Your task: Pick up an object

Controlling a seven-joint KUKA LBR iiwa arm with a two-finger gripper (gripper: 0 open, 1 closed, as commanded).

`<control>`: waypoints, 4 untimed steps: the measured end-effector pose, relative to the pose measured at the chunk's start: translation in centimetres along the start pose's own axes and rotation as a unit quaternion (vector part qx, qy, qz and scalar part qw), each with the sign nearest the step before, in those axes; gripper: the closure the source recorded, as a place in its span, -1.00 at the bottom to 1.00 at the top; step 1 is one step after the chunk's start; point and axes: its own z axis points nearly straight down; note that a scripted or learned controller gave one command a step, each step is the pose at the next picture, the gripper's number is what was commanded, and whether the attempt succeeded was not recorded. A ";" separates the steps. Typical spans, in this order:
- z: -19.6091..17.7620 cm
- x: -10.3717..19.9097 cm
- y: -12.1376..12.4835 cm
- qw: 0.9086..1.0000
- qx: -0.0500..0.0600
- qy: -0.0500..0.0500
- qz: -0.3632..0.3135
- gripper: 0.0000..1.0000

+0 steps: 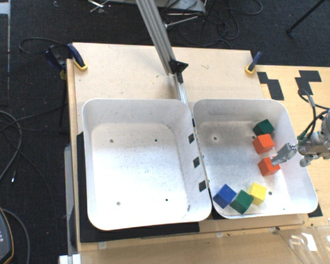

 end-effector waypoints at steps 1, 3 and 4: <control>12.7 -1.2 5.0 1.000 -0.001 0.000 -0.002 -1.00; 2.4 4.8 6.0 1.000 -0.004 0.000 -0.003 1.00; 2.7 14.7 6.6 1.000 0.001 0.002 -0.005 1.00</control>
